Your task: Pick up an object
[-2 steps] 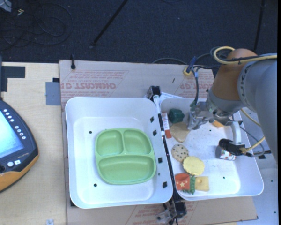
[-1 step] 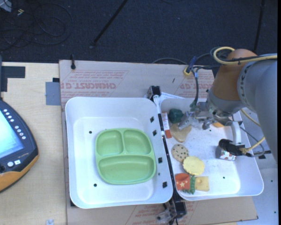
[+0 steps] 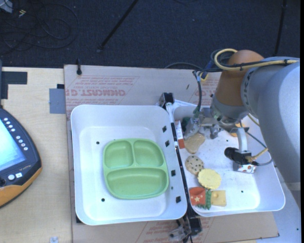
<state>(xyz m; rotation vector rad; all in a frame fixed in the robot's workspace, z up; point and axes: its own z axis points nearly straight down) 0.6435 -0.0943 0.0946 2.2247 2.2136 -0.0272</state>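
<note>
End effector [image 3: 206, 127], finger spread impossible to tell, hangs near right bin's [image 3: 266, 199] far-left corner, over tan cookie [image 3: 194, 143].

Dark carpeted floor [image 3: 66, 19] strewn with cables [image 3: 45, 27] behind a pale wooden bench [image 3: 45, 186]

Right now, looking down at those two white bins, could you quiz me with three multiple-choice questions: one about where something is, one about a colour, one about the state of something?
1. Where does the green divided plastic plate lie?
A. left white bin
B. right white bin
C. on the cardboard

2. What colour is the round ridged toy slice in the right bin?
A. blue
B. yellow
C. purple

3. How does the divided plate sit?
A. flat, compartments up
B. on edge
C. upside down

Answers: 1 A, it rests on the left bin's floor. 2 B, it is pale yellow, below the spotted cookie. 3 A, its three hollows face the camera.
</note>
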